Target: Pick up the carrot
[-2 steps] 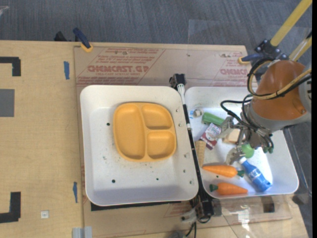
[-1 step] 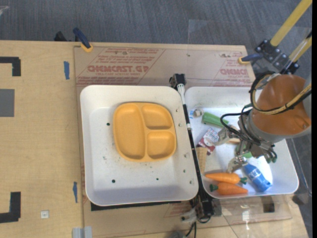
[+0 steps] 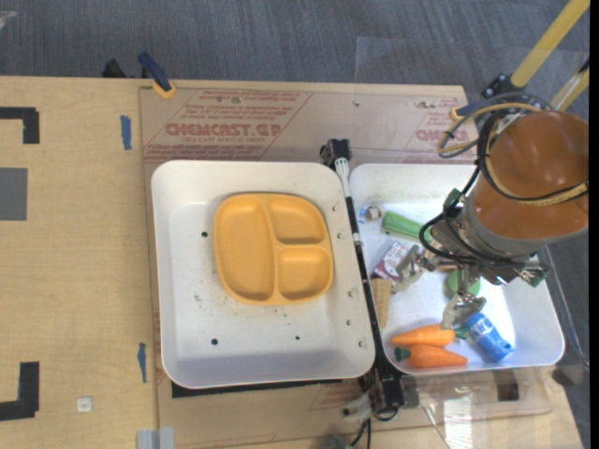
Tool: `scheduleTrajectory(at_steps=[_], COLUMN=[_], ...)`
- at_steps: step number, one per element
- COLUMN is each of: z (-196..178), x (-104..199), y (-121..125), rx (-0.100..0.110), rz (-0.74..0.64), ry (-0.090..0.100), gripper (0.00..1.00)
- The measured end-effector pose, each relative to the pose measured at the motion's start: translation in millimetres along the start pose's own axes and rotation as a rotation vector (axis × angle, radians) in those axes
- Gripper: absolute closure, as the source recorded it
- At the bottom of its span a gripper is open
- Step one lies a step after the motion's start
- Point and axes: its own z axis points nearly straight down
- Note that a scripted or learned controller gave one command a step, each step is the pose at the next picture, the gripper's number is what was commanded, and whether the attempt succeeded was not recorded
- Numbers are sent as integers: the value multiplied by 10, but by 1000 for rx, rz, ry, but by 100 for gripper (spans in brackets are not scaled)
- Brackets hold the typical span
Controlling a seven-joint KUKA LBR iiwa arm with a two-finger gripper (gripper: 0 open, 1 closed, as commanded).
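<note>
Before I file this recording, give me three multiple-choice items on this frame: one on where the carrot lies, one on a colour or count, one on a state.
1. Where does the carrot lie?
A. On the divided plate
B. In the right bin, near its front edge
C. On the bench outside both bins

2. How many compartments does the yellow plate have?
A. Two
B. Three
C. Five

3. Where does the carrot stand in the task?
A. Lifted clear of the bin
B. Placed on the plate
C. Lying on the bin floor, not yet lifted

Answers:
1. B: it lies in the right bin close to the front wall, left of a blue object.
2. B: one large section on the left and two smaller ones on the right.
3. C: it rests flat on the floor, with the gripper above and to its right.
</note>
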Motion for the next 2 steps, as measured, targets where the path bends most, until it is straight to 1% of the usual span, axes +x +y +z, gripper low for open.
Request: scheduleTrajectory(at_steps=[1,2], z=[271,10], x=[315,208], y=[-217,39], rx=[-8,-4], rz=[-226,-382], ry=[7,2], gripper=[0,0])
